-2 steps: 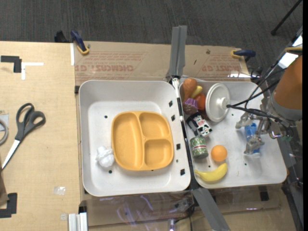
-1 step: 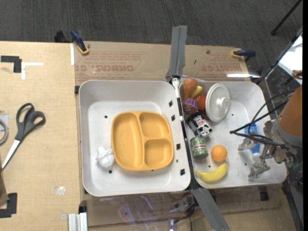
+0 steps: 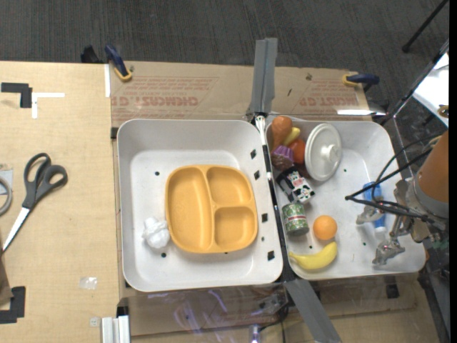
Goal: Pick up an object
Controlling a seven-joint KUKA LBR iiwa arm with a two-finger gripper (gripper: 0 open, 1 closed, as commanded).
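I see black-handled scissors (image 3: 32, 186) lying on the tabletop (image 3: 64, 134), well left of the left bin (image 3: 132, 213). Behind that bin lies printed cardboard (image 3: 178, 95), with a blue clamp (image 3: 118, 61) at its left corner.

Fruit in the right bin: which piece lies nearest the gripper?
The orange, the round one just above the banana. It sits closer to the gripper than the banana, and far closer than the fruit in the bin's top left corner.
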